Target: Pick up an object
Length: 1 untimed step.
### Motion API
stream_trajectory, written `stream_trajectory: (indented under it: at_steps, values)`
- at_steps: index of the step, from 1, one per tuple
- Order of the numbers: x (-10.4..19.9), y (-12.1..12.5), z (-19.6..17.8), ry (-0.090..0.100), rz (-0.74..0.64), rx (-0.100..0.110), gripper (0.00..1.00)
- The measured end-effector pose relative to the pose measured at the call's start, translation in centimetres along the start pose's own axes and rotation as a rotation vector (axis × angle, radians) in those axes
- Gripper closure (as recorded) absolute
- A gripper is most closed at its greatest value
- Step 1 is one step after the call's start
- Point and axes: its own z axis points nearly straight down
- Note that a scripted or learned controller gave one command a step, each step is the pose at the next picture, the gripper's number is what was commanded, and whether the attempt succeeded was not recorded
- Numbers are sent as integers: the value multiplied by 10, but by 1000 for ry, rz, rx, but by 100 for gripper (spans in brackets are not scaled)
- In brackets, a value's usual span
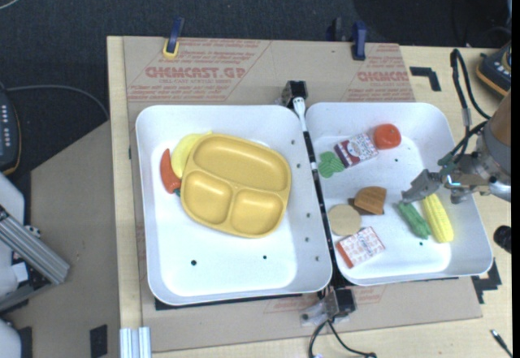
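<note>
My gripper [439, 188] reaches in from the right over the right bin [431, 122]. Its grey fingers [417, 187] stand spread apart and open, with nothing held between them. Just below them lie a yellow corn cob [439, 218] and a green vegetable [413, 220], side by side. Further left in the same bin are a brown bread piece [371, 200], a round tan cookie [344, 220] and a red-and-white packet [361, 247]. Toward the back sit a red-orange ball [387, 136], a dark red packet [356, 151] and a green toy [330, 163].
The left bin [219, 267] holds a yellow divided plate [234, 184], with a red item [169, 174] and a yellow banana [185, 149] tucked under its left edge. A black clamp [295, 92] sits where the bins meet at the back. Cables hang at the right.
</note>
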Motion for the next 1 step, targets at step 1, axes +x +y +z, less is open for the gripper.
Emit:
stream_trajectory:
  at_steps: [1]
  values:
    - [-5, 6, 58, 1, 0, 1, 0]
